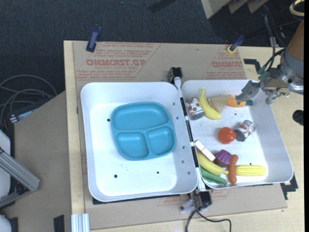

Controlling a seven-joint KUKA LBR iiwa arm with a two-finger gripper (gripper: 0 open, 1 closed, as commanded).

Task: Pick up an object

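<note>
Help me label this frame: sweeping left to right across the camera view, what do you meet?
Blue divided plate → small can → banana → red tomato → corn cob → end effector at the right bin's far edge.

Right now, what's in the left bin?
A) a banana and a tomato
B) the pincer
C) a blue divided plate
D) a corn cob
C: the blue divided plate lies alone in the left bin, while the banana, tomato and corn cob sit in the right bin, with the pincer over that bin's far right corner.
</note>
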